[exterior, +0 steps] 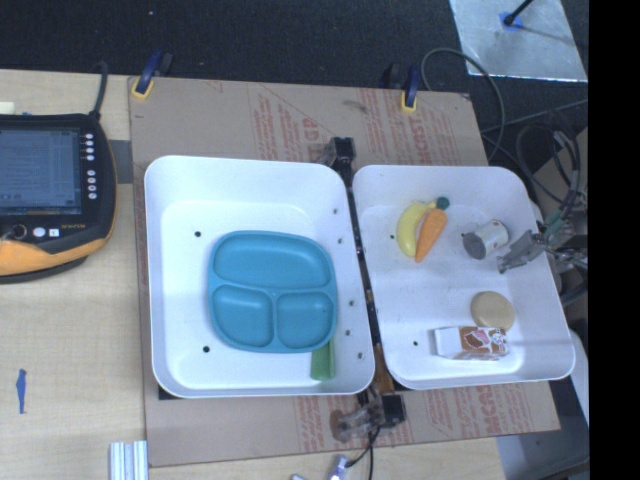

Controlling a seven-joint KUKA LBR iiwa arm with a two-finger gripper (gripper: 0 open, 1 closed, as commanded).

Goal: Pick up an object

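Two shallow white plastic bins (250,183) look smooth and faintly glossy; inside the left one, the blue divided plastic plate (272,290) appears matt. Brown printed cardboard (300,118) beneath looks dull.

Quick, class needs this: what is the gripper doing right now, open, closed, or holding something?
Gripper: at the right bin's right edge; open or closed cannot be told.

Two shallow white plastic bins: the left bin (170,268) and the right bin (400,358). The left bin contains one blue three-compartment plastic plate (271,290) and one small green block (322,361) (two items). The right bin contains one yellow banana (408,228), one orange carrot with a dark green top (431,231), one grey-and-white cylinder (485,239), one round tan disc (492,310) and one small white-and-brown printed carton (472,342) (five items).
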